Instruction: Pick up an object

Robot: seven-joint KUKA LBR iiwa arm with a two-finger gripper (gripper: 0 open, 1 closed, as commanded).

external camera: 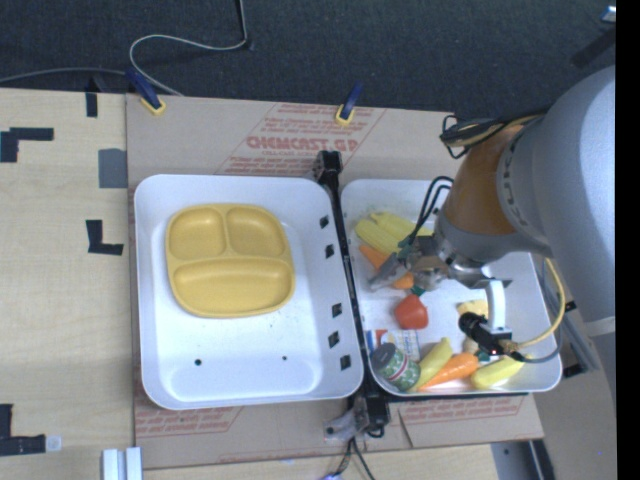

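My gripper (400, 278) is low in the right bin (530, 268), near its left wall, and stands open with its fingers spread. A small orange toy piece (404, 282) lies on the bin floor between the fingertips. A red tomato-like toy (411, 313) sits just below the gripper. Yellow corn (383, 231) and an orange carrot piece (371, 256) lie just above and to the left of it. The arm's grey wrist and orange band (480, 193) hide the bin's upper right part.
A green-labelled can (396, 364), a yellow banana (434, 360), a carrot (458, 368) and a lemon-yellow piece (497, 372) crowd the right bin's front edge. A yellow divided plate (230, 260) lies in the left bin (240, 368). A black divider (340, 268) separates the bins.
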